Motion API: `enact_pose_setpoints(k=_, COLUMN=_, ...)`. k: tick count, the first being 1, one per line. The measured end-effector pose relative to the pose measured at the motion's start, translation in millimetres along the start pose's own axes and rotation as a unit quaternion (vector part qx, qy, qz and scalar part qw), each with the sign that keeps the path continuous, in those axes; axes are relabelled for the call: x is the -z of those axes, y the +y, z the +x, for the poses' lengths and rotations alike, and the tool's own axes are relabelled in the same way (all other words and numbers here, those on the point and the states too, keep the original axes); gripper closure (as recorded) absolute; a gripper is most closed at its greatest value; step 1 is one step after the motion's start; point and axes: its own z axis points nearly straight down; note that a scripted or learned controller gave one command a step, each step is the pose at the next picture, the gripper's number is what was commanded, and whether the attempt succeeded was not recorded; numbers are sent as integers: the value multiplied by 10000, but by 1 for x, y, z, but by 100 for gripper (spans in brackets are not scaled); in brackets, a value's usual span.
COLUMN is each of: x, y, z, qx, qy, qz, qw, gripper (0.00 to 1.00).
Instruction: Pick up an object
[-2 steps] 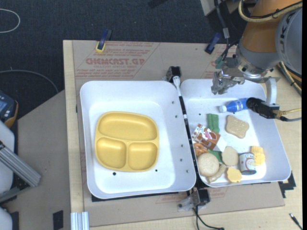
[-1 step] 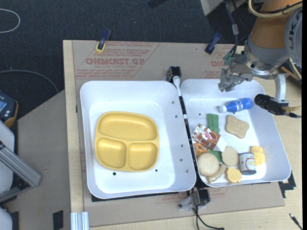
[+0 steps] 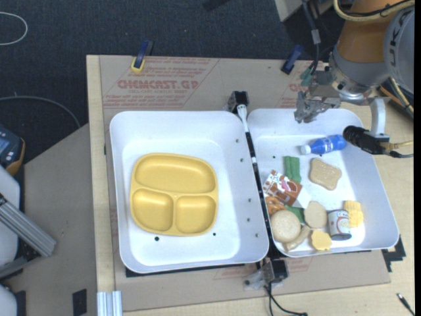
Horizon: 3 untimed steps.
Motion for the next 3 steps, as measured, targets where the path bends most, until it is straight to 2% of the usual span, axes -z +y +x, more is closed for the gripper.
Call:
enact_pose_setpoints(k=2, x=2, y=-8, z=-3, qx=-8, qy=5, qz=29, qw=10000, gripper=100)
enact_pose_setpoints(k=3, x=-17, y=-12, z=2, qx=-8, qy=10, qz=49, qw=10000, gripper=100)
